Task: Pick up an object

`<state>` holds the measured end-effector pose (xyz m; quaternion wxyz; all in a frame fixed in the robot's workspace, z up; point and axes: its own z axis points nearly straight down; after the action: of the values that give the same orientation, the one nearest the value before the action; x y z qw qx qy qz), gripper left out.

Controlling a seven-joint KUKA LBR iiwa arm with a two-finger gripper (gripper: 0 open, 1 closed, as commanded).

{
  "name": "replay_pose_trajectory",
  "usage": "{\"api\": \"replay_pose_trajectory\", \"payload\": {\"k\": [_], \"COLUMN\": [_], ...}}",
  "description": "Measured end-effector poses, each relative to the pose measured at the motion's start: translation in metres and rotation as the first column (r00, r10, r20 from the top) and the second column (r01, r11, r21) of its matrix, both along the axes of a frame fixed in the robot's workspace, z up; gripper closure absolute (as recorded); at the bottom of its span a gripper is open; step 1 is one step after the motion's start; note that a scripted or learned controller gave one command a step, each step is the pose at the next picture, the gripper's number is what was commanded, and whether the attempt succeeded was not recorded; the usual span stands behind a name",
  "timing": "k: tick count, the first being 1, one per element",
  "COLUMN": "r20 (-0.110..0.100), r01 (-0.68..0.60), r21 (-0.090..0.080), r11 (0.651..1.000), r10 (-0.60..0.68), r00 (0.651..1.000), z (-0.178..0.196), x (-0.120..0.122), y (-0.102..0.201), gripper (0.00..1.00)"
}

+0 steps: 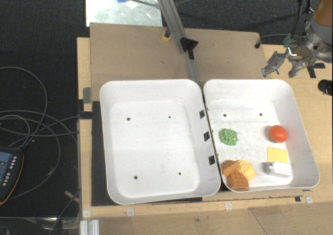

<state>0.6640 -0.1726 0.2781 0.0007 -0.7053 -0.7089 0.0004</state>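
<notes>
My gripper [284, 67] hangs above the far right corner of the right bin [244, 91], fingers spread open with nothing between them. In that bin lie a green bumpy ball [228, 136], a red-orange ball [278, 133], a yellow block [277, 155], a small grey and white piece [276, 169] just in front of it, and an orange waffle-like object [238, 172] at the near left corner. All of them lie well in front of the gripper.
The left bin [112, 93] sits beside the right one, joined by black clips along the shared edge. A grey pole [171, 10] slants over the bench's back. Cables and a handset [8, 169] lie on the floor at left.
</notes>
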Motion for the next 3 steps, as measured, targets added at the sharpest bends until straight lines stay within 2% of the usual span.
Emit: {"api": "replay_pose_trajectory", "payload": {"k": [1,3], "r20": [0.003,0.0], "r01": [-0.002,-0.001], "r21": [-0.002,-0.001], "r11": [1.0,1.0], "r10": [0.002,0.001], "r00": [1.0,1.0], "z": [0.003,-0.082], "x": [0.001,0.009], "y": [0.0,-0.002], "gripper": [0.0,0.0]}}
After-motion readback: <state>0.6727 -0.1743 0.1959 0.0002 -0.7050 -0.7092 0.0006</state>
